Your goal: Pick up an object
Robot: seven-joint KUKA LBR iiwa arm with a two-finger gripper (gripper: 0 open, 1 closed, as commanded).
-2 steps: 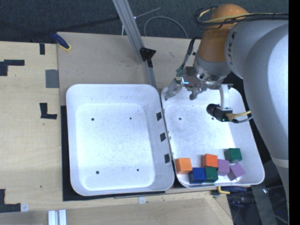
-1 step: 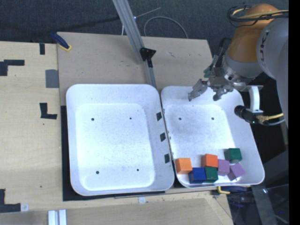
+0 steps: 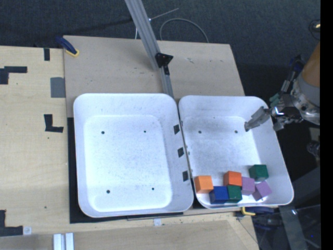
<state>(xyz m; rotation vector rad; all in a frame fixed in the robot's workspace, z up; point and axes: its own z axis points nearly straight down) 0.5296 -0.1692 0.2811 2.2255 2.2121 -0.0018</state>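
Note:
Several small blocks lie along the near edge of the right bin (image 3: 218, 139): an orange block (image 3: 204, 183), a blue block (image 3: 220, 194), a red-orange block (image 3: 233, 178), a green block (image 3: 234, 192), a dark green block (image 3: 258, 171) and two purple blocks (image 3: 248, 185) (image 3: 263, 190). My gripper (image 3: 255, 121) hangs over the bin's far right side, well beyond the blocks and apart from them. Nothing shows in its grasp.
The left bin (image 3: 127, 150) sits beside the right one, with dark clips along the shared rim. A slanted metal pole (image 3: 148, 33) crosses above the bench at the back. A thin cable loop (image 3: 182, 27) lies behind the bins.

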